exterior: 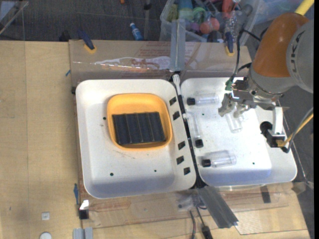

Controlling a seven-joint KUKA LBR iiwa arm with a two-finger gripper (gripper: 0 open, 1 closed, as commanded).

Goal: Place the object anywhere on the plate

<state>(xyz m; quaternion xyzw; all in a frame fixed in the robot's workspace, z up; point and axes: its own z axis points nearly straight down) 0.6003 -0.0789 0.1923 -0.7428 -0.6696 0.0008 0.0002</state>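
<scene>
Even, bright light — soft, slightly blurred throughout.

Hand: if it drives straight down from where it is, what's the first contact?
Probably the clear tube just under the hand, lying on the right bin floor. Depth is unclear from this slant, so it may miss the tube and meet the bin floor.

A square orange plate [138, 103] bearing a ribbed black slab [138, 127] sits in the left shallow white bin [99, 173]; seemingly three clear plastic vials [218, 160] lie in the right shallow white bin [259, 171].
</scene>
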